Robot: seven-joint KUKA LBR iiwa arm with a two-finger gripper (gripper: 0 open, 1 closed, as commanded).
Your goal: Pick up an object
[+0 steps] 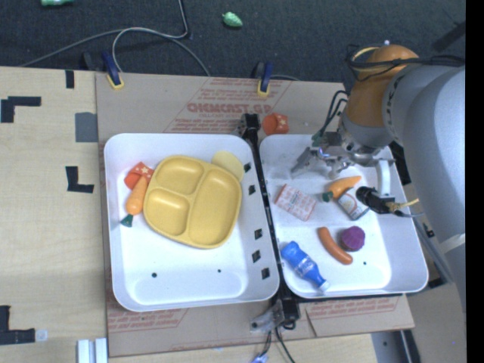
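Observation:
My gripper [316,159] hangs over the back part of the right bin [393,274], its fingers spread open with nothing between them. Just to its right lies a small orange carrot [344,185], with a little brown and white jar [349,203] below that. A pink patterned packet [295,201] lies in front of the gripper. Toward the front of the bin are an orange sausage [334,245], a purple round thing [352,238] and a blue bottle [303,264].
The left bin [181,278] holds a yellow divided plate [192,201], a carrot [135,200], a red piece [137,174] and a pale yellow piece [228,161]. A red tomato-like thing [274,122] sits on the cardboard behind the bins. Clamps hold the board's back edge.

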